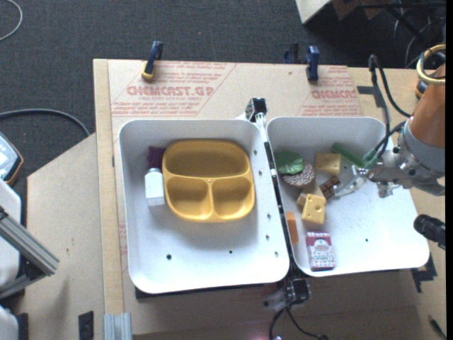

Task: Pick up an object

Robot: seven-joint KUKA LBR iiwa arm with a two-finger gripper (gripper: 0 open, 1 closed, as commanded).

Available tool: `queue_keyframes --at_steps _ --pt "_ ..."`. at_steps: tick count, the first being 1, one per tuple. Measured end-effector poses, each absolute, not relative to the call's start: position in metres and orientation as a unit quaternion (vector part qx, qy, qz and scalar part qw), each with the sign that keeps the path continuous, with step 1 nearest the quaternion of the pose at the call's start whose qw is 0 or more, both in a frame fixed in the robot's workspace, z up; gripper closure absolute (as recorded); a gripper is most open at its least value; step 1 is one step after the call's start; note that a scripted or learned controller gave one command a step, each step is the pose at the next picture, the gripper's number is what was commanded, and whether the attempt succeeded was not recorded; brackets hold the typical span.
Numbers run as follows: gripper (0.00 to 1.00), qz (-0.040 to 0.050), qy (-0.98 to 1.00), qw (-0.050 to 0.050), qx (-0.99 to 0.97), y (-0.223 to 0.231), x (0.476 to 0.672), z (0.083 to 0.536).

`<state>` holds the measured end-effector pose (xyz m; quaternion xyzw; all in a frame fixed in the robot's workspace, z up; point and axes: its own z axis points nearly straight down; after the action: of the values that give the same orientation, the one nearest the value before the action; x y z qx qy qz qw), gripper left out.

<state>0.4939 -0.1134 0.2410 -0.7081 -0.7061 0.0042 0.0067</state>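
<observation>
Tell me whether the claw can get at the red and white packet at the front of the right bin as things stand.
Probably yes. The flat red and white packet lies alone on the right white bin's floor, nothing on top, and the claw sits in that bin, further back.

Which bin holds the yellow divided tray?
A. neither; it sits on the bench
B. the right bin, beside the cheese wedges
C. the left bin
C: the yellow divided tray lies inside the left bin, next to a small white bottle.
</observation>
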Motion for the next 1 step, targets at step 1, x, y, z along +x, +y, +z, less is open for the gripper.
queue_keyframes --at_steps 1 --pt "0.00 0.0002 -0.707 0.001 -0.707 -0.1133 0.4964 0.2472"
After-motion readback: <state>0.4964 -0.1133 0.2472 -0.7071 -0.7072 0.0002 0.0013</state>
